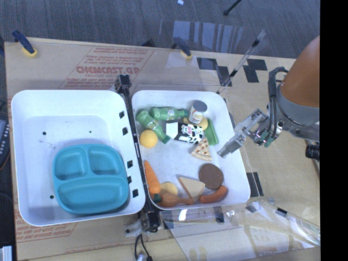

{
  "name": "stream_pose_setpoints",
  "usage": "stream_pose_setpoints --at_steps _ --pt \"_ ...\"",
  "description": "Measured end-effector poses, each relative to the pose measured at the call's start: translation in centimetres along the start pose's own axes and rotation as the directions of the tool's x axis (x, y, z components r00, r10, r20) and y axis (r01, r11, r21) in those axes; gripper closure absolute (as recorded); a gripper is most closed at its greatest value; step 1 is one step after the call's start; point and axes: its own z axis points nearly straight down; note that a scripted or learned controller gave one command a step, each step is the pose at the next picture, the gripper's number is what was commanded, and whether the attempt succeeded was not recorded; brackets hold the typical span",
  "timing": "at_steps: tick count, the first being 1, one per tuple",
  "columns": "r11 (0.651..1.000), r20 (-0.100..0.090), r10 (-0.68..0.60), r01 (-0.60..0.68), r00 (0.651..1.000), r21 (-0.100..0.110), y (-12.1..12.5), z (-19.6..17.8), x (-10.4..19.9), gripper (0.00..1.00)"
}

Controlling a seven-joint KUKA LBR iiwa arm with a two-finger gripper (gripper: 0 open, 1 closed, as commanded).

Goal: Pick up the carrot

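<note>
The carrot (151,177) lies in the right bin (235,162), against its left wall near the front corner, its narrow end pointing toward the back. Just beside its thick end sit a small yellow piece (169,188) and a sausage (175,202) along the front wall, with a tan bread wedge (191,186), a brown round cookie (210,175) and a second sausage (213,194) further right. Toward the back are a lemon (148,138), green vegetable pieces (161,115), a black-and-white carton (185,131), a small can (198,111) and a pizza slice (202,151). The left bin (32,118) holds a blue divided plate (90,178). The gripper (235,137) hovers over the right bin's right rim, well apart from the carrot; its jaws are spread apart with nothing between them. Both bins rest on the cardboard-covered tabletop (98,64).
</note>
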Motion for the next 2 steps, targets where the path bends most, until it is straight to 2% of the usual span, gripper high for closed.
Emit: stream_pose_setpoints --at_steps 1,2 --pt "0.977 -0.001 0.213 -0.213 0.977 0.0 0.5 2.7 1.4 0.0" --pt "0.983 0.001 0.183 -0.183 0.983 -0.001 3.0 1.2 1.4 0.0"
